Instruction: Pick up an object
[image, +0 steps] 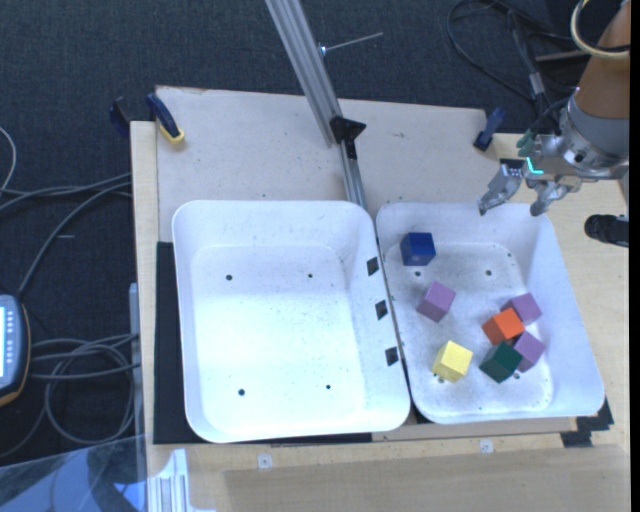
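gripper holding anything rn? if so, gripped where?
Nothing held. The gripper hovers open over the right bin's far rim, fingers bare; all blocks lie in that bin.

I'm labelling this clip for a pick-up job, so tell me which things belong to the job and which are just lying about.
Job things:
gripper, open, holding nothing
right bin
blue cube
yellow cube
orange cube
green cube
purple cubes, such as the lone one

Lying about:
left bin
blue and yellow clamp
metal pole
cables

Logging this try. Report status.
Gripper open, empty, above right bin's far rim. Blue cube nearest, untouched. Nothing in the way.
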